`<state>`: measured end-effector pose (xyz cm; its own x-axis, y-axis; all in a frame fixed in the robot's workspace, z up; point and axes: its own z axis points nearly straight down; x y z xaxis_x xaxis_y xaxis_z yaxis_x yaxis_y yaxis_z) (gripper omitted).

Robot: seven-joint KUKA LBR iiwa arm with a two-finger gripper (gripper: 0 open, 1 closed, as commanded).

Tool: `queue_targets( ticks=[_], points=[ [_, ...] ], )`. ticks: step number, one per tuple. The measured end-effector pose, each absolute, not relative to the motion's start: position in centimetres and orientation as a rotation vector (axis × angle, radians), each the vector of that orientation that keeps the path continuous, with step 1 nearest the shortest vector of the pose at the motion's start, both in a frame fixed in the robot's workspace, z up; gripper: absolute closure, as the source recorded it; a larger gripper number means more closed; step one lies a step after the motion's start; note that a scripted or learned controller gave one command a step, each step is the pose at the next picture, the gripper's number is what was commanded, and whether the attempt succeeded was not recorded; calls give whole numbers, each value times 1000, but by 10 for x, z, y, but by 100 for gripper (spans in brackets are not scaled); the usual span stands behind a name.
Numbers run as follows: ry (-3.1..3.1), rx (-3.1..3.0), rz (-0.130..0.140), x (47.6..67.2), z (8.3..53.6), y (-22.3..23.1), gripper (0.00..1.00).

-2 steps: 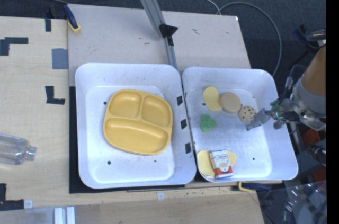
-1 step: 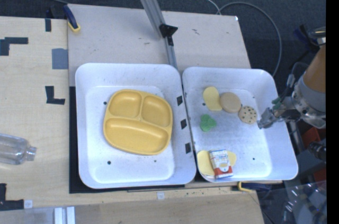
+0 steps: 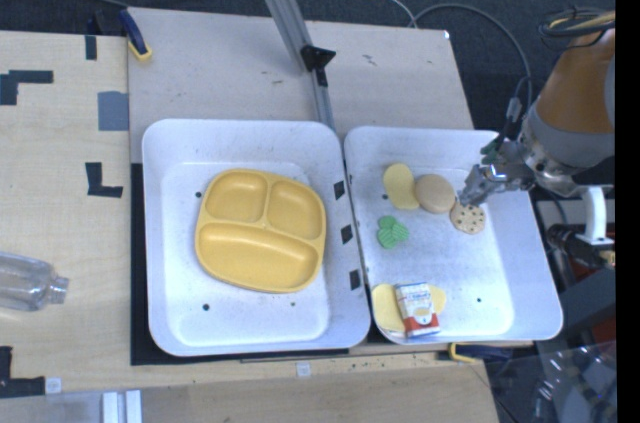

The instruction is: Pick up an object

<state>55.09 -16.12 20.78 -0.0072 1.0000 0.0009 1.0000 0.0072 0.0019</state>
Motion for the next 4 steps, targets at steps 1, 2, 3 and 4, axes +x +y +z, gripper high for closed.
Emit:
queue_targets(
  ticks=[1, 2, 3, 4],
  points=[
    [2225, 2228, -10, 540, 136, -179, 100],
    [2227, 2214, 3, 578, 164, -144, 100],
    [2218, 2228, -8, 570, 119, -203, 100],
    [2226, 2213, 3, 632, 106, -174, 100]
  ],
)
